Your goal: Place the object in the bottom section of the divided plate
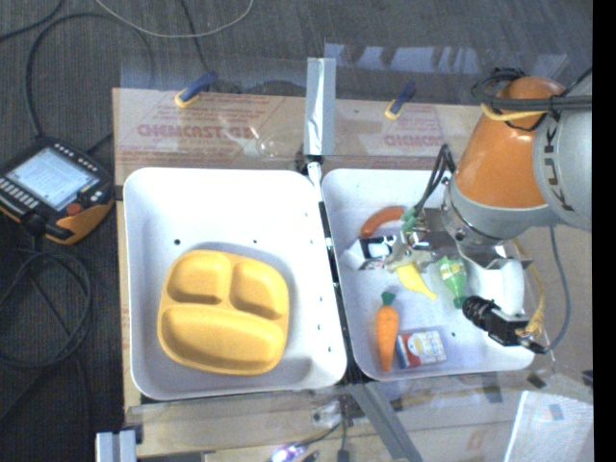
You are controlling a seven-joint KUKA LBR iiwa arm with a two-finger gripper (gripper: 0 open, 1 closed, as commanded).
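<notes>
Now grey-and-orange arm bends over right white bin point(500, 359); gripper point(393, 248) low near orange plastic carrot point(387, 327), grip state unclear. Yellow divided plastic plate point(226, 309) sits well apart leftward.

The left bin point(144, 258) has open floor all around the yellow divided plate point(227, 309), widest along its top. The right bin point(337, 258) is crowded: the arm point(510, 162) covers its upper right, and a carrot point(386, 331), a small carton point(422, 346) and a yellow piece point(416, 279) lie close together below
</notes>
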